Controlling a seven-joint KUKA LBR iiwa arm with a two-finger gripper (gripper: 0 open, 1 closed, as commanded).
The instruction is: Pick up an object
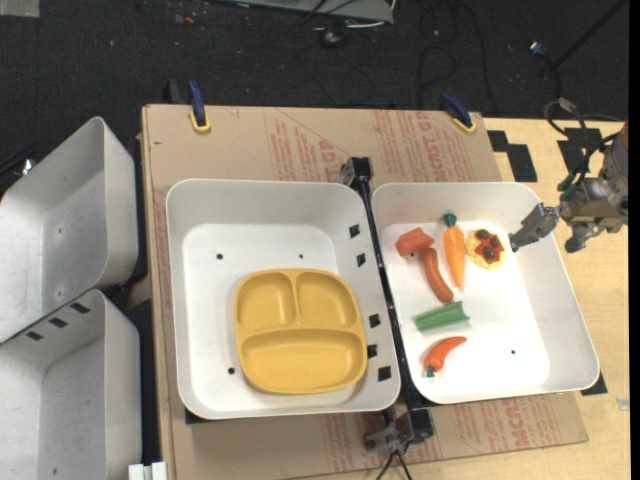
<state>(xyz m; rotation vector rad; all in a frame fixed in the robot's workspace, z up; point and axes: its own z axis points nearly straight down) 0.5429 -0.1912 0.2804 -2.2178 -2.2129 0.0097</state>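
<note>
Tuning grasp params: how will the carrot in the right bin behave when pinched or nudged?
The carrot looks like smooth moulded plastic, so probably stiff, light, somewhat slippery. Its round tapered body may roll sideways if nudged, and could bump the sausage lying beside it.

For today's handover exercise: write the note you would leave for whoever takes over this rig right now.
Gripper: at the right bin's right rim, holding nothing.
Right bin: carrot, sausage, red piece, small pizza, green bar, chili pepper.
Left bin: yellow divided tray.
Done: nothing picked up.
Left: choose an item, perhaps the pizza nearest the gripper, and lift it.
</note>
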